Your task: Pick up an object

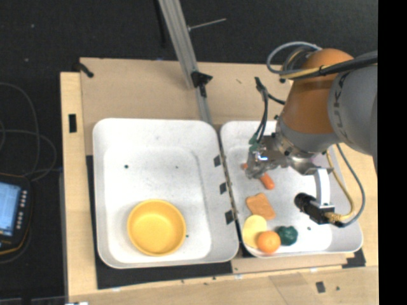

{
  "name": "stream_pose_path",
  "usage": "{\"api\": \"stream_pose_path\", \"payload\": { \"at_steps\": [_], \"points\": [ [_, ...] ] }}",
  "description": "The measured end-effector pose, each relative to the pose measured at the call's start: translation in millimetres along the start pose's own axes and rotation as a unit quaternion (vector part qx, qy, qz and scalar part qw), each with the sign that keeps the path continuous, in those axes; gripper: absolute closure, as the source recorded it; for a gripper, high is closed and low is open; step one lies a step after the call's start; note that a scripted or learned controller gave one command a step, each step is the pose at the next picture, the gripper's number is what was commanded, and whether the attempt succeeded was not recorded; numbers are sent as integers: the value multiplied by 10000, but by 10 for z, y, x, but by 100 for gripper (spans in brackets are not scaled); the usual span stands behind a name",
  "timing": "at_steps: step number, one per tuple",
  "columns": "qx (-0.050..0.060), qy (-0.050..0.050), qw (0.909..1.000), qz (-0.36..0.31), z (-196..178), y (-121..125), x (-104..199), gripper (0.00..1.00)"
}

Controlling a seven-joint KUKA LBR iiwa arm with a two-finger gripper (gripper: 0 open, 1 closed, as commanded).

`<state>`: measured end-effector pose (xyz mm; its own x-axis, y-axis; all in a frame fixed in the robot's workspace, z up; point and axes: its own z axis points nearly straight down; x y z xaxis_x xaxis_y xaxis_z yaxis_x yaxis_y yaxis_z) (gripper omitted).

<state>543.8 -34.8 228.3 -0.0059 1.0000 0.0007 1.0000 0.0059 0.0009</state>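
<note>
Jaws (257, 159) hang low in the right bin (343, 237); you can't tell their state, too small and blurred. Nearest target is the small orange carrot-like piece (268, 182), just beside the jaws on the near-right side, long axis running diagonally. Further toward the near rim you see a tan slab (260, 206), yellow round piece (254, 226), orange ball (269, 241), dark green item (288, 235). Yellow bowl (156, 227) sits in the left bin (111, 138).

left bin (114, 138): open but yellow bowl (156, 227) | right bin (343, 240): toys crowd near-left corner, arm (318, 107) overhead
</note>
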Motion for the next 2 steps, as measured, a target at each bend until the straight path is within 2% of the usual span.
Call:
{"api": "stream_pose_path", "payload": {
  "at_steps": [1,2],
  "points": [
    [-4,6,10000,-8,-102,165,486,100],
    [1,7,10000,-15,-196,191,1041,100]
  ]
}}
